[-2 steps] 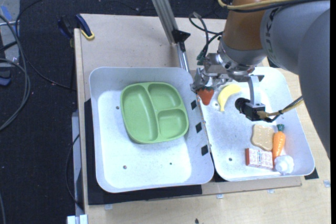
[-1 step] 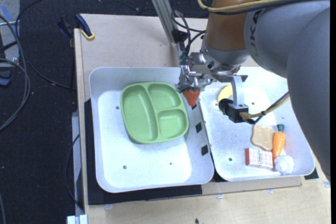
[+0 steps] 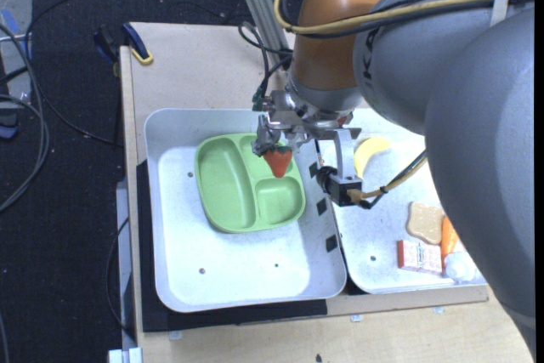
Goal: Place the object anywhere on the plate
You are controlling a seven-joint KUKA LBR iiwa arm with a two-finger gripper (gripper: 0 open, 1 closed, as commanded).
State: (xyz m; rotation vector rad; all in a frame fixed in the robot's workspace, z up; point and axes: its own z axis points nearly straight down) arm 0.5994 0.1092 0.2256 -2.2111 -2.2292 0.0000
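The grey arm (image 3: 459, 89), with its orange band (image 3: 340, 8) just above the wrist, reaches in from the right and covers much of the upper right of the bench (image 3: 195, 68). Two shallow white bins sit side by side on that bench: the left bin (image 3: 229, 268) and the right bin (image 3: 382, 268), their inner walls touching. A green plate (image 3: 234, 183) with a raised divider lies tilted in the upper half of the left bin. In the right bin lie a yellow banana-shaped piece (image 3: 371, 153) near the arm, a tan bread-like slice (image 3: 423, 221), an orange stick-like item (image 3: 447, 238), a small red-and-white packet (image 3: 420, 256), and a white lump (image 3: 461, 268) in the near corner. The gripper (image 3: 274, 150) hangs over the plate's upper right rim, its fingers closed around a small red, strawberry-like object (image 3: 279, 161) with a green top. That object hangs at the plate's rim; whether it touches the plate cannot be told.
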